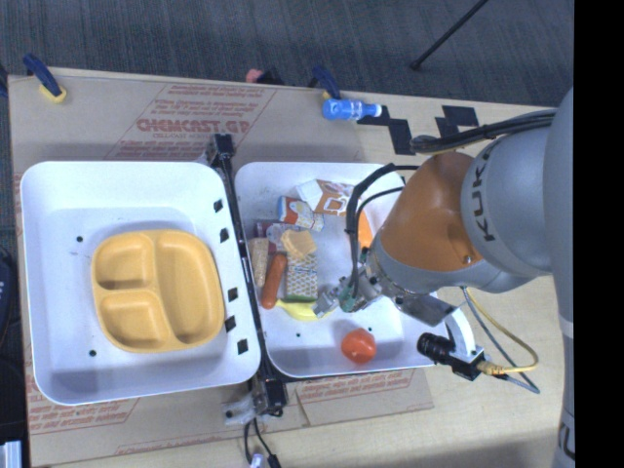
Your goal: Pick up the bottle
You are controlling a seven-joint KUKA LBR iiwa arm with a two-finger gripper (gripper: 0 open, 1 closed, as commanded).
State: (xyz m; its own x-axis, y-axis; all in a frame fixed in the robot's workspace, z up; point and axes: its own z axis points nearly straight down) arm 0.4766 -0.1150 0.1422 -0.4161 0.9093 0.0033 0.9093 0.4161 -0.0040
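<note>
In the right bin, against its left wall and about midway along it, lies a pale, clear-looking item that reads best as the bottle. The identification is a judgement; the clutter around it blurs its outline. A red sausage lies just beside it toward the near edge. Printed packets lie toward the far edge. A mesh-textured piece and a yellow item lie further in, toward the bin's middle. An orange ball rests near the near edge.

The step in hand is judged to be the approach. No grasp is evident.

The gripper sits low in the right bin, near its middle. It is close to the yellow item and the mesh piece and apart from the bottle. Whether it touches either of those items cannot be told. Whether the gripper is apart or together cannot be told either, because the wrist and cabling cover it. Nothing can be seen held in it.

The next move calls for the following:
1. Shift the gripper toward the left wall until it stands over the bottle.
2. Align it across the bottle's narrow width.
3. Descend clear of the sausage and the wall.

The left bin carries a yellow tray. A blue object lies on the bench beyond the right bin's far edge. What it is cannot be told.
</note>
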